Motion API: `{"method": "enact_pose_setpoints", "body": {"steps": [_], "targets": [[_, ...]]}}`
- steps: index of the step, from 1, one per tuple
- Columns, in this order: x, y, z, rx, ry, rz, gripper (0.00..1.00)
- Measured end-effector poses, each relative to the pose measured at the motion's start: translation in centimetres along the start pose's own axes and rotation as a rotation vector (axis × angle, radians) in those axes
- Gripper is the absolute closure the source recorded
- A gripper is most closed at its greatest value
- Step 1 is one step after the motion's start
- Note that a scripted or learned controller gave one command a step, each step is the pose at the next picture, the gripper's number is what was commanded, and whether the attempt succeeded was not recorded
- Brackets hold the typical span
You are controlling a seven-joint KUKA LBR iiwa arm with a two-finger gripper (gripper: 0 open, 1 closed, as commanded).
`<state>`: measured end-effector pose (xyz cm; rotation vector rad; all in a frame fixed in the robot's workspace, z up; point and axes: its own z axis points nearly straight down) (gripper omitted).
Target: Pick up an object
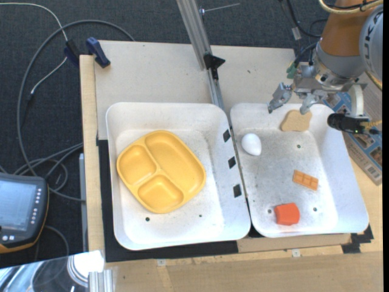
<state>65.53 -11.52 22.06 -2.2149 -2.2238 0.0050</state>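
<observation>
Nearest me, at the front of the right bin (340, 224), sits an orange block (287, 214), and a little beyond it toward the right wall lies a flat orange wafer-like piece (305, 179). Both are well apart from each other and from everything else, probably scattered so that each can be taken singly. Across the divide, the left bin (121, 224) carries a yellow divided plate (160, 170), set at a slant in its middle and out of the arm's business for now.

Further back in the right bin a white egg (251, 143) rests close to the left wall, just beside the seam between the bins. Beyond it, at the far edge, lies a tan, toast-shaped piece (295, 121).

Right over that far rim hangs the hand (290, 101), its two fingers spread apart with nothing between them, so it is released and empty. The tan piece lies just below and beside the right finger, which makes it the likeliest target, I judge. The grab has not yet been made. Its place hard against the bin's wall could make closing on it awkward.

Behind it all a metal post (196, 29) rises from the tabletop (152, 72).
</observation>
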Motion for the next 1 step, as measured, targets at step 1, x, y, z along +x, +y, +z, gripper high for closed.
{"method": "enact_pose_setpoints", "body": {"steps": [1], "targets": [[2.86,-4.4,13.3,0.004,0.003,0.003,0.0]]}}
